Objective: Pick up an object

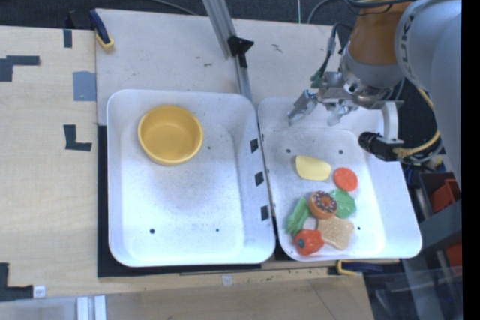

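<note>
One fixed overhead camera, slanted down over both bins (255, 131)

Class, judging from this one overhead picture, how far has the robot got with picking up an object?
Done: nothing lifted; the toy foods lie in the right bin, the yellow bowl in the left bin. In hand: the gripper hangs open and holds nothing, over the right bin's far edge. Left: descend, grasp, lift.

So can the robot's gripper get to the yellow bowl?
Probably yes. The yellow bowl sits alone in the left bin, nothing over it. The gripper hovers above the right bin's far edge.
</note>
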{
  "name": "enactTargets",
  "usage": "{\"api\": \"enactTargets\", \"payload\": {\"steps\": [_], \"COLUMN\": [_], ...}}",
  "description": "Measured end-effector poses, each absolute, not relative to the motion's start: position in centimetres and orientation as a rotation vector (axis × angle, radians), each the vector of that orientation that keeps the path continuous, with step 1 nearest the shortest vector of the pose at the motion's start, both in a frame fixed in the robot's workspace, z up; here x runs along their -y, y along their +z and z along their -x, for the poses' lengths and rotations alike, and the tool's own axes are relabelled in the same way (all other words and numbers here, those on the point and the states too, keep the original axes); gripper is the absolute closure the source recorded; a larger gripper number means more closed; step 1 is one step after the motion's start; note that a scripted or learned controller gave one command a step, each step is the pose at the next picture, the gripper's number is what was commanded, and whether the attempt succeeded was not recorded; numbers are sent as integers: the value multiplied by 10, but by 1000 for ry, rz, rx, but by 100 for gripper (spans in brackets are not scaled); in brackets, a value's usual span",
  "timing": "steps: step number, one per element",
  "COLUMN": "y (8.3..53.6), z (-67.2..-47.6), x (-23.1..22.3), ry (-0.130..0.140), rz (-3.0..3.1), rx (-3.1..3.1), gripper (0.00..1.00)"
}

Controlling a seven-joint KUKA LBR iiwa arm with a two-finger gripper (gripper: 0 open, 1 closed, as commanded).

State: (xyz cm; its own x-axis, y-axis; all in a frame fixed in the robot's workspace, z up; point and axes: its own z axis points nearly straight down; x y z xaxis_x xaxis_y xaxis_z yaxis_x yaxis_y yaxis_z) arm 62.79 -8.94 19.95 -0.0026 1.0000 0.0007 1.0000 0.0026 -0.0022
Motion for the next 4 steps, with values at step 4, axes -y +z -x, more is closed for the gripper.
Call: {"api": "enactTargets", "payload": {"steps": [4], "y": [88], "z": [-626], "x": [94], "ry": [4], "rz": [2219], "rx": [2222], "gripper": [0]}}
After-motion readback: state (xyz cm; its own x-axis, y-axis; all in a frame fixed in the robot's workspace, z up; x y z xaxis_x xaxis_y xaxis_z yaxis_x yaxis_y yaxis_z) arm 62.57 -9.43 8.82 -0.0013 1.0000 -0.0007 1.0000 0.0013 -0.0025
